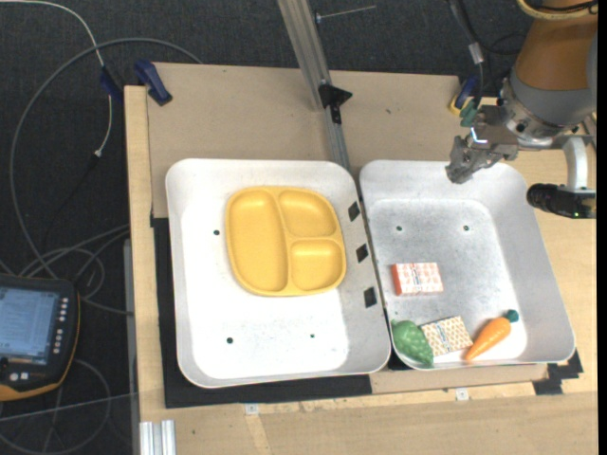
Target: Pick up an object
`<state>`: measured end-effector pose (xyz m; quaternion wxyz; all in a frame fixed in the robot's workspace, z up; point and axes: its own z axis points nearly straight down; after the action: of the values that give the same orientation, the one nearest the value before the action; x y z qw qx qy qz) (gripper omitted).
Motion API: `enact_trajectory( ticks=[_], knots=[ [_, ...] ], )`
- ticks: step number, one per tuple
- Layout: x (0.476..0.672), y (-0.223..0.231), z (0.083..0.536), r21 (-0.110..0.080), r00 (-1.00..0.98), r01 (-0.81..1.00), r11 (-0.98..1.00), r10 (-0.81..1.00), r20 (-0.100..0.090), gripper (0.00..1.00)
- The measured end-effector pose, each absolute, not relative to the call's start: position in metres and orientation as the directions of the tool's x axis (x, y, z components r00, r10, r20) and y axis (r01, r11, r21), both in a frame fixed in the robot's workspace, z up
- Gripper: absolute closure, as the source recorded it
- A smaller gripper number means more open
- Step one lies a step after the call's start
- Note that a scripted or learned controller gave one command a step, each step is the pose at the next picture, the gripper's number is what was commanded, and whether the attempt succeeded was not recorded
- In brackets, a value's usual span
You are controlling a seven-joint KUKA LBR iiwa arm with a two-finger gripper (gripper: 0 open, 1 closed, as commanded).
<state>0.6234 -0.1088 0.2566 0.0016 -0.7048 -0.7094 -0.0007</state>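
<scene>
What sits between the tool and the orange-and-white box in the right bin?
Nothing: the camera view shows bare speckled floor of the right bin between the tool and the orange-and-white box.

The arm (555, 36) enters at the far right as a thick rounded segment, its broad band orange above a silver-grey wrist ring. Below hangs the end effector (467, 167), a compact grey metal block (small teal fittings beside it). A black cable loops along the wrist.
</scene>
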Motion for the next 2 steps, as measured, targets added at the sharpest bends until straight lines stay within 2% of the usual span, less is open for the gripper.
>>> enact_trajectory(
  ticks=[1, 2],
  knots=[
    [0.601, -0.058, 0.247, -0.004, -0.006, 1.0, 0.006, 1.0, 0.004, 1.0],
    [0.589, 0.0, 0.254, -0.003, -0.008, 1.0, 0.008, 1.0, 0.004, 1.0]
  ],
)
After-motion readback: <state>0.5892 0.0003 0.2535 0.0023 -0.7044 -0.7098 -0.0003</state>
